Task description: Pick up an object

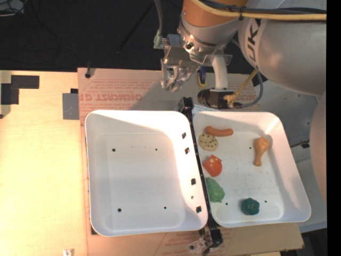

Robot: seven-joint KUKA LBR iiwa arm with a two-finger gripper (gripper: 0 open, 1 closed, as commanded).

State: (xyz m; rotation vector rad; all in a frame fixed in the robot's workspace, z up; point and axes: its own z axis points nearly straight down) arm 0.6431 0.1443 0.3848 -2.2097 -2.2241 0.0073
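Six toy foods lie in the right bin [287,159]: sausage [219,132], cookie [208,141], drumstick [261,149], tomato [212,166], leaf [215,190] and broccoli [250,206], mostly along its left wall. The gripper [171,81] hangs beyond the bins' far edge, holding nothing; finger spacing cannot be determined, likely pre-approach.

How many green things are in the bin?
2, both in the right bin: a light green leafy piece by the divider and a darker green lump near the front edge.

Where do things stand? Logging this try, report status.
Tool up behind the bins, nothing seen in it. Hot dog, cookie, drumstick lying in right bin. Nothing in the way.
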